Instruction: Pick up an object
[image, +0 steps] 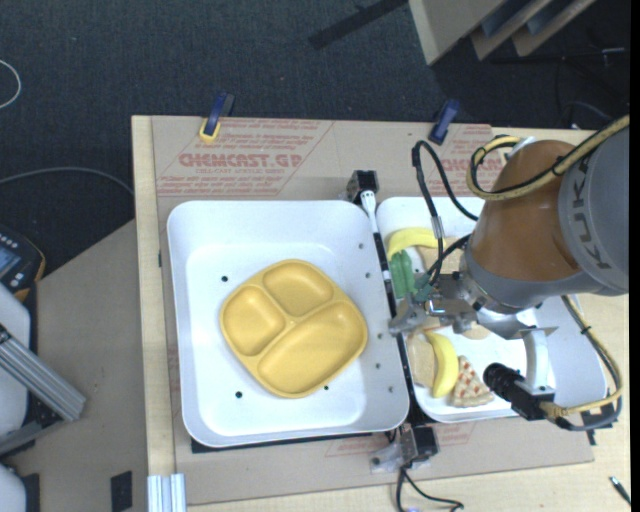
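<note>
Two shallow white bins sit side by side on the surface: the left bin (200, 300) and the right bin (580, 385). The left bin holds one thing, a yellow divided plate (292, 326) with three compartments. In the right bin, four things can be counted where the arm does not cover them: two yellow bananas, one near the far end (412, 241) and one near the front (443, 364); one green object (402, 273); and one tan wedge speckled with red (470, 386). Two clamps sit at the far edge of the board, one yellow and blue (214, 117), one blue (444, 121).
</note>
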